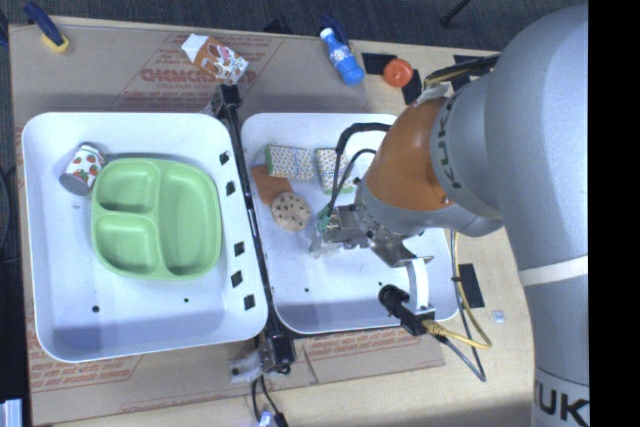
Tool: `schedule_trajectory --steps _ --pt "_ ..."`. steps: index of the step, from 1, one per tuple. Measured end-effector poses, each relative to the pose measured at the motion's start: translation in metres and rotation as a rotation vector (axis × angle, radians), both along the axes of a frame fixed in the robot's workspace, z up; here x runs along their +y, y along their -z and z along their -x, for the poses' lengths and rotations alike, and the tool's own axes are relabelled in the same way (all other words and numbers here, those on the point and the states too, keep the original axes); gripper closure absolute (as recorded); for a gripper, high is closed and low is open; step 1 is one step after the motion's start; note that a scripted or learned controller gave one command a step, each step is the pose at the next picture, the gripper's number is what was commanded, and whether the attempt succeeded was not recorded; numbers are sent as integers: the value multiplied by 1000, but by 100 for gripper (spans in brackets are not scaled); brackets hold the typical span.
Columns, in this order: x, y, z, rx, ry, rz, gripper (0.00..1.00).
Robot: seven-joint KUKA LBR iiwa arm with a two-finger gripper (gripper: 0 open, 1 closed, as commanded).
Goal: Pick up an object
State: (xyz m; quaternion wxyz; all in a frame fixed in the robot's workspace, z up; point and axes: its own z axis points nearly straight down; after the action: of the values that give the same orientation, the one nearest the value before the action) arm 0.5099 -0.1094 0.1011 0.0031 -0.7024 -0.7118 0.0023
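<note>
Closest to the bottom edge of the camera view, the tabletop point(360, 360) shows brown printed cardboard under the two white bins, with a yellow cable point(462, 339) trailing off the right bin's near corner. The left bin point(60, 315) holds a green divided plate point(157, 215) lying flat near its middle, and just beside the plate's far left corner a small patterned cup point(82, 167) lies on its side.

The right bin point(320, 300) is where the arm point(480, 155) has reached in from the right, its orange band sitting above the wrist. The gripper point(328, 231) hangs low over the bin floor near the middle; I cannot tell from here whether the fingers are apart or together, since the wrist hides them. Just left of the gripper lies a round speckled cookie point(290, 210), touching an orange piece point(266, 183) behind it. Farther back sit two patterned blocks point(290, 161) side by side against the bin's far part.

Beyond the bins, on the cardboard, rest a crumpled snack packet point(215, 60), a blue bottle point(343, 57) and an orange ball point(398, 72). At the far left corner lies a blue and yellow clamp point(45, 27).
</note>
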Motion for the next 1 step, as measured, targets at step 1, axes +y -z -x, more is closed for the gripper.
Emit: schedule_trajectory --steps 1 --pt "-49 -116 33 -9 9 2 100"
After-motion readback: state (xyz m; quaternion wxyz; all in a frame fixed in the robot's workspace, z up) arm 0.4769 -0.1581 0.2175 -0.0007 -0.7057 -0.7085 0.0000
